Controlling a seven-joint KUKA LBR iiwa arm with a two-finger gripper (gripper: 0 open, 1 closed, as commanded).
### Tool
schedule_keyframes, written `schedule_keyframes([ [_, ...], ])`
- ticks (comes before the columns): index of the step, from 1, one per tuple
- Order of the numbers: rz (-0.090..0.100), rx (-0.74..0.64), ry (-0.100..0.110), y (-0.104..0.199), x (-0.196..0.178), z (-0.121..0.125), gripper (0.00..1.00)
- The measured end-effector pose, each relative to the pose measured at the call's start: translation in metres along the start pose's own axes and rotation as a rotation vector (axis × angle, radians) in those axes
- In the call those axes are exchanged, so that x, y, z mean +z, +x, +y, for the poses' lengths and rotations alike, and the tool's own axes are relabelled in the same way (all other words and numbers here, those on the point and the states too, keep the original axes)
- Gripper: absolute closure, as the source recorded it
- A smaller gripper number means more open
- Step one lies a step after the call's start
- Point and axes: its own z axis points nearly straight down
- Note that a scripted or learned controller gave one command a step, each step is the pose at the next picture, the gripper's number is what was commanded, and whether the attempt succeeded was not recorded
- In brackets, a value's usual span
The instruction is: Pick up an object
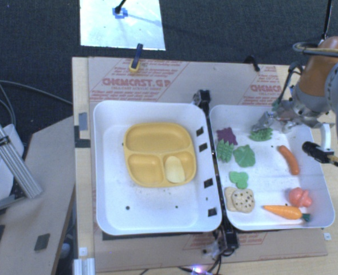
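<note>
Low over the right bin (323,211) hangs the hand (267,122), near the bin's far edge, right on a small green leafy toy (261,134). Whether it is open or shut on the toy is too small to tell. Nearer the bin's middle wall lie a purple toy (227,135) and more green ones. An orange carrot (284,212) lies by the near edge. Bare white floor shows in the bin's middle. A yellow tray (157,153) sits in the left bin (109,171).
</note>
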Motion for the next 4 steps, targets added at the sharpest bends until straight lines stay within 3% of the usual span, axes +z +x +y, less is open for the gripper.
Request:
schedule_keyframes([
  [1, -0.007, -0.001, -0.004, -0.002, -0.041, 0.000, 0.00],
  [2, -0.005, 0.003, 0.005, -0.002, 0.002, -0.049, 0.00],
  [3, -0.002, -0.001, 0.003, -0.001, -0.002, 0.001, 0.00],
  [4, -0.005, 0.004, 0.005, -0.002, 0.000, -0.069, 0.00],
])
